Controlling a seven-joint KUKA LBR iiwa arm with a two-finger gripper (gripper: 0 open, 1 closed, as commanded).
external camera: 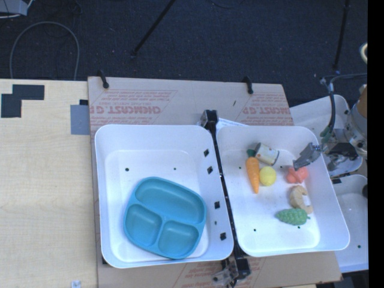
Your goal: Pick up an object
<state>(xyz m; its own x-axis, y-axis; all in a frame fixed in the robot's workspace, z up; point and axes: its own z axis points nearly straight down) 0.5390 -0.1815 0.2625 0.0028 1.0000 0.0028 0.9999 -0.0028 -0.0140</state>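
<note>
Gripper (307,156) sat at the right of the frame, over the upper right part of the right bin (336,221), its grey fingers reaching down and leftward from the arm (348,146) at the frame's right edge. Whether those fingers were spread or pressed together could not be told — they read as one dark grey shape. The tip was just above a small pink object (297,174), very near it, though nothing showed between the fingers.

Around that pink piece lay the other toys in the right bin: a yellow ball (267,176) to its left, an orange carrot (253,174) touching the ball's left side, and a white and green item (266,155) above them. Below the pink piece was a tan lump (299,198), and lower still a green bumpy piece (293,216) just beside the lump.

Left of a dark divider (217,185) sat the left bin (114,143) — it held a blue tray (165,217) with three compartments, in its lower half. Both bins rested on a cardboard sheet (150,104), with a pale wooden bench (42,197) at the left of the frame and dark carpet with cables across the top.
</note>
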